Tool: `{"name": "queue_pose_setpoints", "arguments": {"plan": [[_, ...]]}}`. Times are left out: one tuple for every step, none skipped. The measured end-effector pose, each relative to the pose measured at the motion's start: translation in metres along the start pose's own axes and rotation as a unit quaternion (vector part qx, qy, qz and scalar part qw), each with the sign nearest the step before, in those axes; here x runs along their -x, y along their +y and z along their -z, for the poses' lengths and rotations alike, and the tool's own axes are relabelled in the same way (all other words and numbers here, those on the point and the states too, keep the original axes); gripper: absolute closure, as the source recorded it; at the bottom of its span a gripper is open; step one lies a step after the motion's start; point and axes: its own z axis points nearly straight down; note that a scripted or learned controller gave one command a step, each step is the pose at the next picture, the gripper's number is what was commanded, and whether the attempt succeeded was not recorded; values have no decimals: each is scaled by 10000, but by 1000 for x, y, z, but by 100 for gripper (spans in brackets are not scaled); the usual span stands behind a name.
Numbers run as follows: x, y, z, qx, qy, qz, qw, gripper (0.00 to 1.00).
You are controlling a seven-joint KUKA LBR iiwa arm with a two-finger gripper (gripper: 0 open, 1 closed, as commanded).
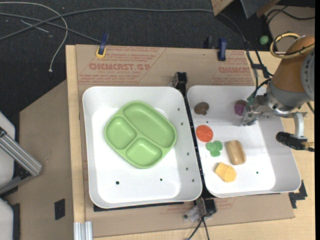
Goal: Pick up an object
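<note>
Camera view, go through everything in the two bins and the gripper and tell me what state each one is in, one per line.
Green tray: lying flat in the left bin, compartments up.
Brown piece: loose in the right bin, apart from the rest.
Purple piece: right beside the gripper.
Red disc: lying flat.
Green piece: lying just below the red disc.
Bread roll: on its side.
Yellow piece: loose near the front.
Gripper: low in the right bin.

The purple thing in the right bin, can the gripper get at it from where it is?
Probably yes. The gripper sits right beside the purple thing in the right bin, with nothing between them; the brown piece lies well off to the side.
</note>
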Motion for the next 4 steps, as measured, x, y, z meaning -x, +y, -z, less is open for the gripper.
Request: {"name": "queue_pose_setpoints", "arguments": {"plan": [[-1,10,62,40,-17,7,10000,100],[4,9,108,33,-17,2,10000,100],[1,8,154,33,-15,7,10000,100],[-50,-2,157,-7,12,23,10000,100]]}}
